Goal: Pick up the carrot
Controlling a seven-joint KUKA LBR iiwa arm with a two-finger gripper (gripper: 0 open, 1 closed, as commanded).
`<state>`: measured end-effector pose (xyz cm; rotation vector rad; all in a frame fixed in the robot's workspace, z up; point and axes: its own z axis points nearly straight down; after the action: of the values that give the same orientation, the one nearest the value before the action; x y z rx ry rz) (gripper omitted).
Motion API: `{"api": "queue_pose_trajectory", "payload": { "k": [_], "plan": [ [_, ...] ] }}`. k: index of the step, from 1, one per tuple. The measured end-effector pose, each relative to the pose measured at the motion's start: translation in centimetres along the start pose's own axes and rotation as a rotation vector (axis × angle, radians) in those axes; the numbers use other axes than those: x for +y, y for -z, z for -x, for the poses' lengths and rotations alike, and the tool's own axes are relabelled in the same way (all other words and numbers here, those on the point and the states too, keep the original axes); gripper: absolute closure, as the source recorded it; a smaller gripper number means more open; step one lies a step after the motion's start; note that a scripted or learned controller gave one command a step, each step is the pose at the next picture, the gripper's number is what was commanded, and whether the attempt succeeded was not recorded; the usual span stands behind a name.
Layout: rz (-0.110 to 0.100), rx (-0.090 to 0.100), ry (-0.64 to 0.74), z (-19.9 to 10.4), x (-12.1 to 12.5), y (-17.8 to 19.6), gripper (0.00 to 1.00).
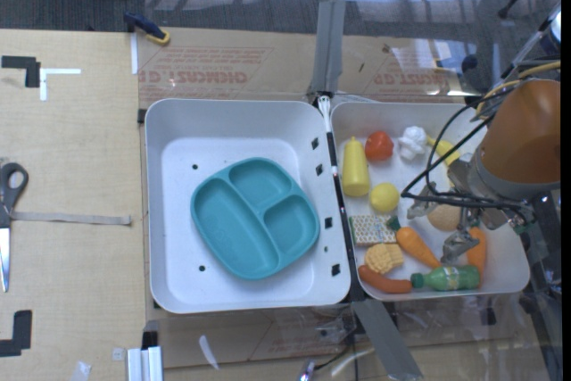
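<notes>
The carrot [417,246], orange with a small green top, lies slanted in the lower middle of the right bin [393,110]. My gripper [459,244] hangs low in that bin just right of the carrot's thick end, under the grey and orange wrist [526,138]. A second orange piece [478,249] lies right beside the gripper on its other side. I see nothing held in the gripper.
Around the carrot lie a green bottle [449,279], corn [384,258], a red chili [385,282], a cracker [372,230], a lemon [384,197], a yellow bottle [354,167], a tomato [379,145] and a tan lump [443,216]. The left bin [178,116] holds a teal divided plate [256,217].
</notes>
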<state>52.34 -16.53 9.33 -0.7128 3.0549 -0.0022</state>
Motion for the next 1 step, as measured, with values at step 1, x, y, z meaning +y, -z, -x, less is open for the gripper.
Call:
{"api": "queue_pose_trajectory", "payload": {
  "k": [1],
  "plan": [
    [-0.022,-0.028,-0.049,-0.76,3.16,0.83,0.0]
  ]
}}
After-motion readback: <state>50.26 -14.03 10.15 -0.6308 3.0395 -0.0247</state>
